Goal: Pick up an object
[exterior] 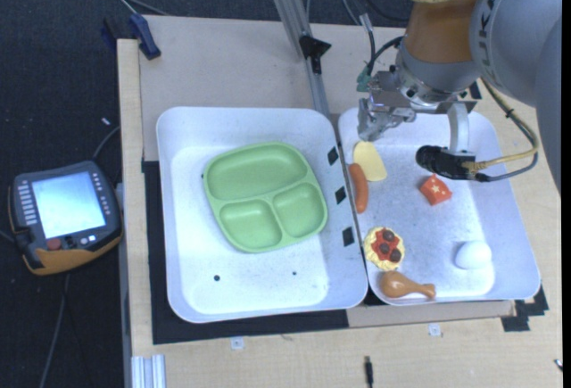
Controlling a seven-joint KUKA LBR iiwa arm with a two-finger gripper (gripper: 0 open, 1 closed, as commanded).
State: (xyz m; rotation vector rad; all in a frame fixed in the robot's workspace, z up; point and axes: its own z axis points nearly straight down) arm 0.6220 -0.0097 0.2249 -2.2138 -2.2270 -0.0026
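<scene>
Two shallow white bins sit side by side on the tabletop [268,47]. The left bin [178,199] carries a light green divided plate [265,196] with one large and two small compartments, lying near that bin's centre.

The right bin [508,226] holds the small toy foods. A pale yellow wedge, perhaps a cheese slice or chip [370,160], lies near the bin's far-left corner, touching the top end of an orange-red sausage [359,186] that runs along the left wall. A small red cube-like piece [435,190] sits towards the middle, a white egg-shaped ball [472,255] near the near-right corner, a round mini pizza with dark red toppings [384,247] by the left wall, and a brown drumstick [406,287] at the near edge — just beside the pizza.

The gripper [373,127] hangs over the far-left corner of the right bin, directly above the yellow wedge. Its fingers point downward and appear close together with nothing between them, though whether they are fully closed I cannot tell from this slant.

A teach pendant [62,215] lies off the tabletop's left edge.
</scene>
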